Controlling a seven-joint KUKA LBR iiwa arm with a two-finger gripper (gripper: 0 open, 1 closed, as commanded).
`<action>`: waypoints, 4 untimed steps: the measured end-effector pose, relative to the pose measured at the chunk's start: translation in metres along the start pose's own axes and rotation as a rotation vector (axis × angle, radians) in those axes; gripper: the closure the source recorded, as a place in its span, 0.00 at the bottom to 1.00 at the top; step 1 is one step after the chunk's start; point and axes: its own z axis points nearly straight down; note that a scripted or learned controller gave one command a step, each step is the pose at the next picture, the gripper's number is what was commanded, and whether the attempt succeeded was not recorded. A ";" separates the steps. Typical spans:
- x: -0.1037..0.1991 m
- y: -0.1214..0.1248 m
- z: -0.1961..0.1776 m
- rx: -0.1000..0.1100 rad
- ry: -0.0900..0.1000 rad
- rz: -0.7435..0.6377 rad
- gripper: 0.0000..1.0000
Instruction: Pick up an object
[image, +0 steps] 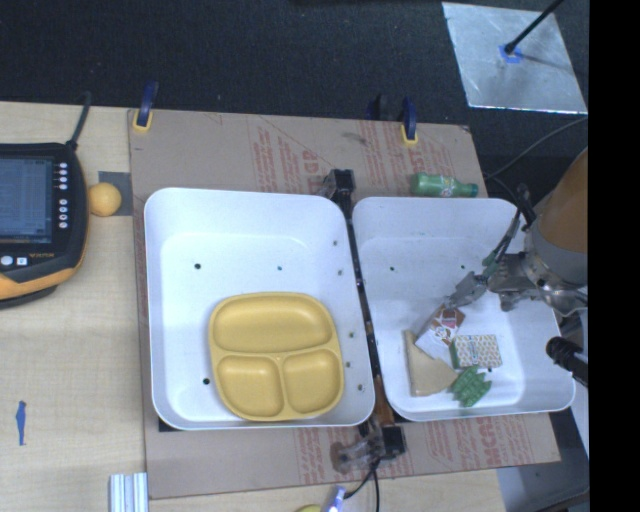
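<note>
The pincer (470, 290) hangs in the right bin (400, 225), just at one o'clock of the small packet (443, 328); I cannot tell how it is set. Nothing is lifted yet: this looks like the approach. At four o'clock of the packet lies a patterned sachet (477, 351), at six a tan wedge (426, 370), a green piece (469, 387) beyond. Next comes a descent onto one item alone.
</note>
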 end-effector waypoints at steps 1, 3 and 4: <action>-0.001 0.086 -0.059 -0.004 0.000 0.002 0.00; -0.017 0.100 -0.011 -0.004 0.001 0.002 0.00; -0.002 0.001 0.018 0.000 0.000 -0.001 0.00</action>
